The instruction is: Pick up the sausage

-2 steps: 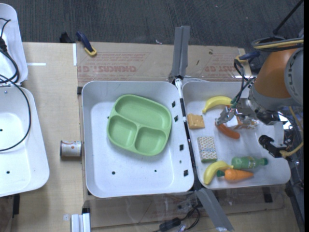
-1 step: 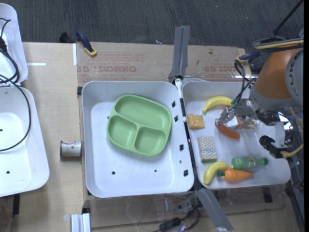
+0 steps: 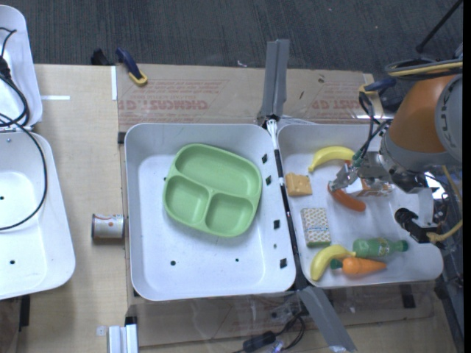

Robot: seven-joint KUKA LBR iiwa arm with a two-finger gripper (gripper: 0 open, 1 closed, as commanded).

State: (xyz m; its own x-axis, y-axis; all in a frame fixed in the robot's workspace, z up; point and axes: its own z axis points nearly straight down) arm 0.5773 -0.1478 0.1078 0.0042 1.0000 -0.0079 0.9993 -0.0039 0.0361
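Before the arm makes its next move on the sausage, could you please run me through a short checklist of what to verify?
1. Sausage lies in the right bin: ok.
2. Pincer is above the sausage's left end: ok.
3. Sausage sits between the fingers: cannot tell, the wrist hides the contact.
4. Neighbours are apart from the sausage: ok; the upper banana and cracker lie clear of it.
5. Green plate in the left bin is out of the arm's way: ok.
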